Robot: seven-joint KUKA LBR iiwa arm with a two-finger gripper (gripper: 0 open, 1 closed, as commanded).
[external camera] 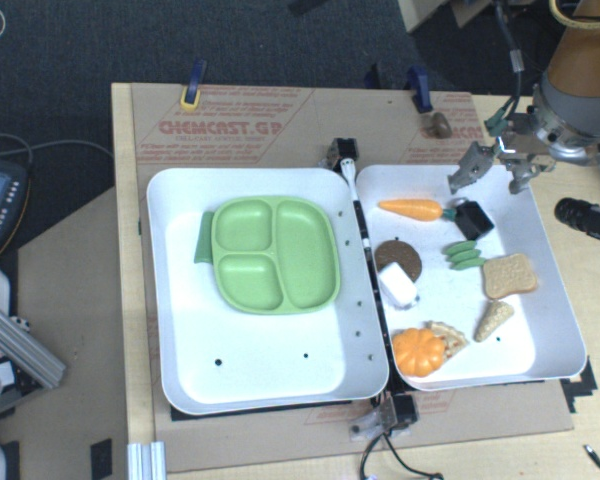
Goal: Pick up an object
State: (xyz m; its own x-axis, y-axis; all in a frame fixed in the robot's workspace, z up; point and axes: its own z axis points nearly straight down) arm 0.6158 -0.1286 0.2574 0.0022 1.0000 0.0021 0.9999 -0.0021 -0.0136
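My gripper (497, 168) hovers open over the far end of the right bin (555, 308), with nothing between its fingers. Just below it lie an orange carrot (412, 208) and a small black block (472, 219). Further down the same bin sit a green pea pod (463, 255), a slice of toast (508, 275), a tan wedge (494, 320), a brown disc (401, 256) with a white piece (398, 286) on its near side, and an orange pumpkin (419, 351).
The left bin (180, 358) holds a green divided plate (275, 253). A black divider clip (344, 152) sits between the bins at the back. Blue clamps (419, 88) hold the cardboard at the far edge.
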